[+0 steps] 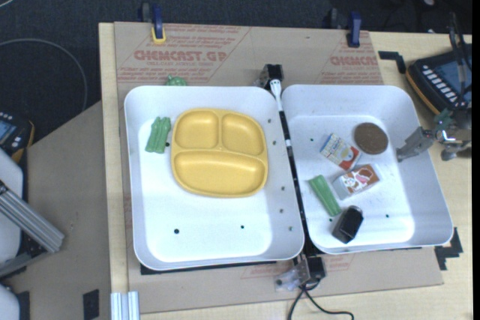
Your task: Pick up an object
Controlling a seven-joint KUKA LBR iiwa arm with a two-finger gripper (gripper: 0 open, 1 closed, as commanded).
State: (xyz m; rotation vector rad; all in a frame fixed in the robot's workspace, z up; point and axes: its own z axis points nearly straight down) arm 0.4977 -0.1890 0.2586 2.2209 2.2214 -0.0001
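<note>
Grey metal is about all there is to see of the claw (420, 140): it pokes in at the right rim of the right bin (427, 183), low over the white wall, and from here I cannot tell how it is set. Nothing sits in it that I can make out.

Nearest to it, just inside the bin, lies a round brown disc (370, 138). Beside that, toward the middle, is a small white packet with red and blue print (336, 150), and just below it a second packet, red and white (358, 179), lying at a tilt. A short green stick (325, 194) rests diagonally next to that one, and a black block (347, 224) sits near the bin's front edge.

Across the seam, the left bin (217, 236) holds a yellow divided plate (220, 154) with three compartments, taking up its upper middle. A green ridged piece (158, 135) lies just left of the plate, close by its edge. Both bins rest on a brown board (202, 49) clamped at the back.
</note>
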